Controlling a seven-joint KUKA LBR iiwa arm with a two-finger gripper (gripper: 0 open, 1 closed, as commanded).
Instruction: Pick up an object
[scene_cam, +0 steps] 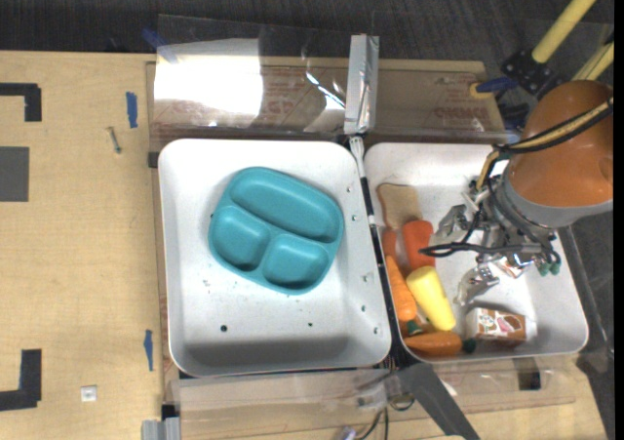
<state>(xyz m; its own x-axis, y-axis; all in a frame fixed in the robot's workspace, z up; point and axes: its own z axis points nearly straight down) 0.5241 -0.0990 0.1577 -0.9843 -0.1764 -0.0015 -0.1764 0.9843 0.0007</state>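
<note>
The right bin (546, 340) holds several toy foods along its left wall: a tan bread slice (398, 202), a red-orange piece (417, 239), a yellow piece (430, 298), an orange carrot-like piece (401, 298), another orange piece (435, 342) at the front, and a brown-and-white packet (499, 325). My gripper (480, 258) hangs low over the middle of this bin, under the orange wrist band (565, 160). It is just right of the red-orange and yellow pieces. I see nothing clearly between its fingers.
A teal divided plate (275, 229) lies in the left bin (195, 331). A metal divider strip (359, 87) and clear plastic sheet stand behind the bins. Wooden bench surface (68, 253) extends to the left. A yellow pole (580, 1) crosses the top right corner.
</note>
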